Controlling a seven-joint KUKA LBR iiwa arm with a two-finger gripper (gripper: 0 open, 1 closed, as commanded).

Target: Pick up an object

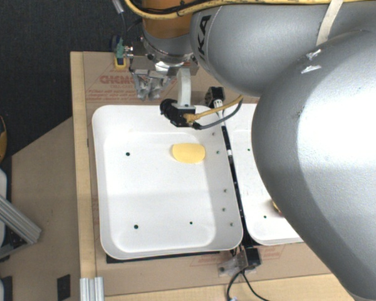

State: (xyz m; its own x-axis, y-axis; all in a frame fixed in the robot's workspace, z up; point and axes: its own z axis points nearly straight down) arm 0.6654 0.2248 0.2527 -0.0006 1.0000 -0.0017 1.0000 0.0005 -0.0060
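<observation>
End effector [149, 88] sits past the far rim of the left bin [106, 168], over the cardboard-covered surface [81, 137]; can't tell its state from this angle, nothing visibly held. Only clear target: yellow disc [188, 153], lying flat in the left bin's far half, near the divider side, well apart from the end effector. Right bin [263, 224] mostly hidden by the arm. Judgement: approach not started. Centre over the disc, descend vertically, straddle it across its narrow axis; it's flat and low, so fingertips must nearly reach the bin floor.
</observation>
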